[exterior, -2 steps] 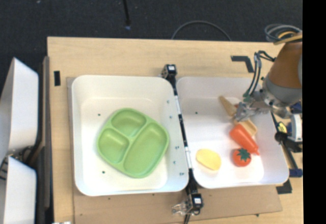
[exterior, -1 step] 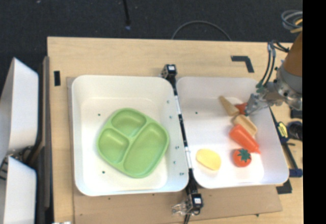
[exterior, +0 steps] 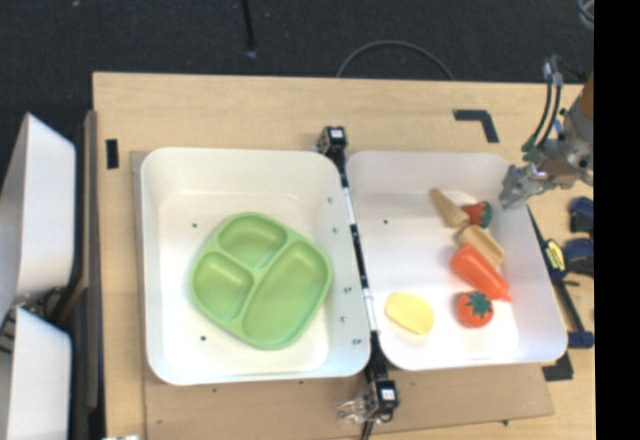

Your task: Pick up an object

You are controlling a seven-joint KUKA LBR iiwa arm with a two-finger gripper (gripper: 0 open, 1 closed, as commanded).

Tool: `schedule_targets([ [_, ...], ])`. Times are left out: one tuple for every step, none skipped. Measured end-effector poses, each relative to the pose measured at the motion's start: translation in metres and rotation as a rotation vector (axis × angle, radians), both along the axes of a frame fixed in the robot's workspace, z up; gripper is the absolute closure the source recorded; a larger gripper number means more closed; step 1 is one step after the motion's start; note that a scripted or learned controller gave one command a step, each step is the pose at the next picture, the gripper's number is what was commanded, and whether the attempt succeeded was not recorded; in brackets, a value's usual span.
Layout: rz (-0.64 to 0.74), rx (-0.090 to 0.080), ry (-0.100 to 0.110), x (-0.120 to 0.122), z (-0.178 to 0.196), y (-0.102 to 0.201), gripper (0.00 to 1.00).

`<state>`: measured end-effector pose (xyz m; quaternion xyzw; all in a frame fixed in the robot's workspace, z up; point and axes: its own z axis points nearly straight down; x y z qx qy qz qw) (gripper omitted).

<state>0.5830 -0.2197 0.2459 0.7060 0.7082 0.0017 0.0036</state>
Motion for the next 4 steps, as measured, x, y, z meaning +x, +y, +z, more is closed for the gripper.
schedule_targets([
  [0.005,0.004,0.005,-0.007,0.007,0.058,1.0],
  [0.005,0.004,0.006,-0.009,0.014,0.116,1.0],
  [0.004,0.004,0.005,-0.008,0.021,0.164,1.0],
  [0.004,0.004,0.008,-0.012,0.025,0.212,1.0],
])
